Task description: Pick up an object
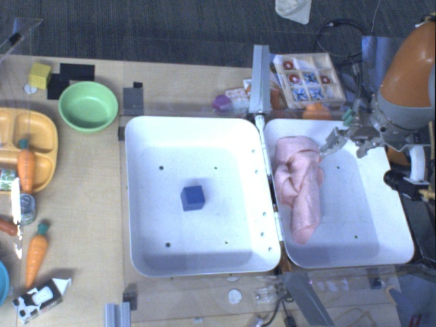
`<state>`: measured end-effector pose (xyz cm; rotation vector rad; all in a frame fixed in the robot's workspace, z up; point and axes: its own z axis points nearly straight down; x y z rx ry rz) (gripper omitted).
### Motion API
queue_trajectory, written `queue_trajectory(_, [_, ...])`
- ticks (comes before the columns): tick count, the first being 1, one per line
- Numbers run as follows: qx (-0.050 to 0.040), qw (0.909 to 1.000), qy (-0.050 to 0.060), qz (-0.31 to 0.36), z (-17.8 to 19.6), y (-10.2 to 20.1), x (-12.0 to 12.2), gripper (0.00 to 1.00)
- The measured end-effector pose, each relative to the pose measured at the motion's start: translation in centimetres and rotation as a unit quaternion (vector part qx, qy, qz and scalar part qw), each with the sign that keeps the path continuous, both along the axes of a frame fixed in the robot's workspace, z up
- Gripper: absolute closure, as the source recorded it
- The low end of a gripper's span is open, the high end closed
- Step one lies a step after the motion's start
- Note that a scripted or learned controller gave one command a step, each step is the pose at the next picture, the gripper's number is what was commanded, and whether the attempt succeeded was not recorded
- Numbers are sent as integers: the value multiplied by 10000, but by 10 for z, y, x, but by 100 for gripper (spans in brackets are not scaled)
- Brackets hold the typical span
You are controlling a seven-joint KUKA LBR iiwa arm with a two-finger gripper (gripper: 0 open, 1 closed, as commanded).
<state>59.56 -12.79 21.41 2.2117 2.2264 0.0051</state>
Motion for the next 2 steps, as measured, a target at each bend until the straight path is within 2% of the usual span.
queue_trajectory(1, [-4,10000,-19,32,-119,8,29,0])
queue_trajectory(2, [-18,9931,-47,1170,-123,44,40,0])
